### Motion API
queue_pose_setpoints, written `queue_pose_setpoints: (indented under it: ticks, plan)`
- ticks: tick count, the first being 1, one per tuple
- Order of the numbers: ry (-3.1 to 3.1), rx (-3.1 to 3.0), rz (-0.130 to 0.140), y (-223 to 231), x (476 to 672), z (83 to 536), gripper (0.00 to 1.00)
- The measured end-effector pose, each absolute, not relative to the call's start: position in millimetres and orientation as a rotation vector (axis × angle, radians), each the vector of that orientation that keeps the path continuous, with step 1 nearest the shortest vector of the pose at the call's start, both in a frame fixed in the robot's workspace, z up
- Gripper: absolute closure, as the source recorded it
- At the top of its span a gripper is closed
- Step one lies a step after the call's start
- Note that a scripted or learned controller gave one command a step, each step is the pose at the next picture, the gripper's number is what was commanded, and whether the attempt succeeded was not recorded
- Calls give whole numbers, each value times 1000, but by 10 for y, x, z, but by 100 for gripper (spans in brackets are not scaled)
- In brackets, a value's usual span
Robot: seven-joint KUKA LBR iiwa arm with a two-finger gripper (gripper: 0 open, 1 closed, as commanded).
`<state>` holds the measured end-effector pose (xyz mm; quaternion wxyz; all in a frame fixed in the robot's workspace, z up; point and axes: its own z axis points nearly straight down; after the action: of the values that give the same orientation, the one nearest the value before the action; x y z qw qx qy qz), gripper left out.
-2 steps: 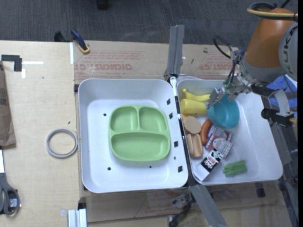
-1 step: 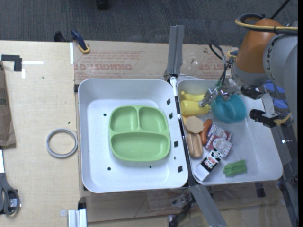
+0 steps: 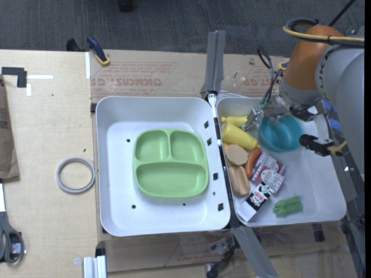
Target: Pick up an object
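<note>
The right bin [image 3: 324, 181] holds a teal bowl [image 3: 281, 134], a yellow banana [image 3: 234, 121], a yellow bottle-like toy [image 3: 239, 136], a tan bread roll [image 3: 236, 154], a hot dog bun [image 3: 240, 179], an orange sausage [image 3: 253, 163], a pink packet [image 3: 269, 170], a cow-print carton [image 3: 259, 197] and a green toy [image 3: 287, 206]. My gripper [image 3: 257, 118] is low at the back of this bin, right at the bowl's left rim and just right of the banana. The wrist hides what lies under it.
A green divided plate [image 3: 171, 162] lies in the left bin [image 3: 110, 155]. On the bench to the left are a grey tape ring [image 3: 76, 174], scissors [image 3: 10, 245] and a brown bag [image 3: 7, 138]. A blue clamp [image 3: 99, 50] sits at the back.
</note>
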<state>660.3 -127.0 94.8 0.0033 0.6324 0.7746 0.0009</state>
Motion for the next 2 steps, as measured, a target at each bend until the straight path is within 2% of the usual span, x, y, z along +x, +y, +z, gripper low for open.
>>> queue_pose_setpoints:
  ticks: [1,2]
  plan:
    - [2415,2005,0,-1237,6513,1032,0]
    - [2254,2187,-1,-1208,6519,925,0]
